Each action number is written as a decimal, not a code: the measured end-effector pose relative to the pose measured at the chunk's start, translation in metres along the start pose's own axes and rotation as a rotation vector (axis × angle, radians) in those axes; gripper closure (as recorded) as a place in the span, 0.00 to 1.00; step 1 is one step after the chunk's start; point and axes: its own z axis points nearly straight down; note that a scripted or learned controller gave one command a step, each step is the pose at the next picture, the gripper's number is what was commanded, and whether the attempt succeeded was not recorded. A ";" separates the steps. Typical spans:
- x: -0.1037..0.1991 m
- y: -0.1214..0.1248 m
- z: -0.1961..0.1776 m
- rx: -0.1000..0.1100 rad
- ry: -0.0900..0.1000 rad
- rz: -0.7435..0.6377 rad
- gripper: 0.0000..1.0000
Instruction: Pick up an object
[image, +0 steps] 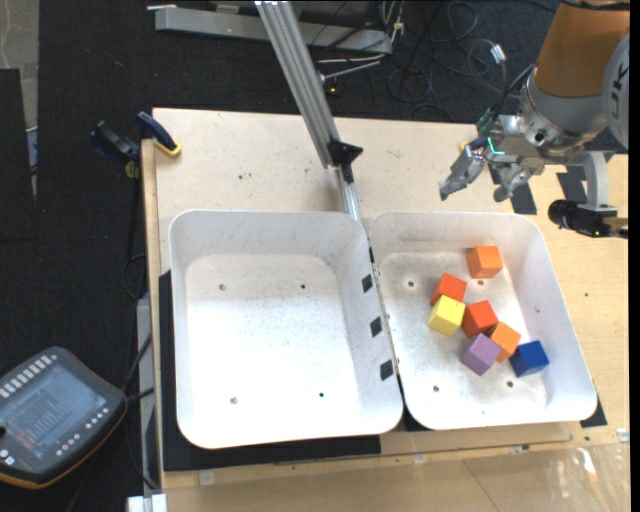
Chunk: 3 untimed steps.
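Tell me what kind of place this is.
Probably a robotics lab bench: a robot arm with its hand above two white bins, small coloured blocks for grasping trials, a teach pendant and loose cables.

White right bin (560, 300) w/ speckles: orange cubes (485, 260), one yellow (446, 315), purple (481, 353), blue (529, 358) nr its rim.

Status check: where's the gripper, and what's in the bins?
Gripper above right bin's far rim, holding nothing. Seven blocks clustered in right bin: orange block nearest. Nothing blocking descent.
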 end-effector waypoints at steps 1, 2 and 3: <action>-0.006 -0.004 0.061 0.006 0.001 0.004 0.00; -0.003 -0.004 0.105 0.005 0.001 0.004 0.00; 0.005 0.000 0.154 0.004 0.001 0.001 0.00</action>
